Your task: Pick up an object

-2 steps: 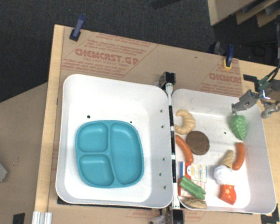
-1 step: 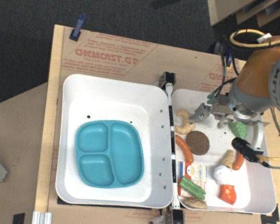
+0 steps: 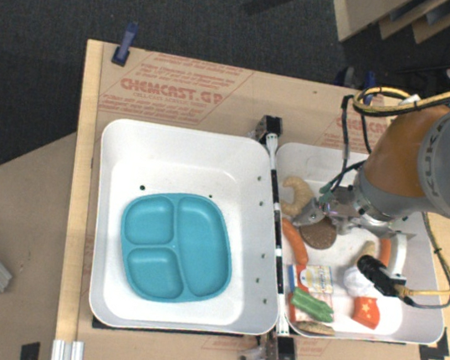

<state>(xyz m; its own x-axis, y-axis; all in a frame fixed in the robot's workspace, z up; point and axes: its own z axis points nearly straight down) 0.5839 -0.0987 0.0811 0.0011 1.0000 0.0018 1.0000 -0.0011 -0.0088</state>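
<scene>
Overhead, the grey arm's jaws hang low in the right bin [image 3: 430, 330], above a brown round object [image 3: 318, 235]; whether they are apart cannot be told. A teal divided plate [image 3: 176, 246] lies in the left bin [image 3: 128, 147].

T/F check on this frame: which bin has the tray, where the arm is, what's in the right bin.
1. The teal divided tray lies in the left bin. True.
2. The arm is over the left bin. False: it is over the right bin.
3. A carrot lies in the right bin. True.
4. The tray has five compartments. False: three.
5. The red item sits on the tray. False: it is in the right bin.
</scene>
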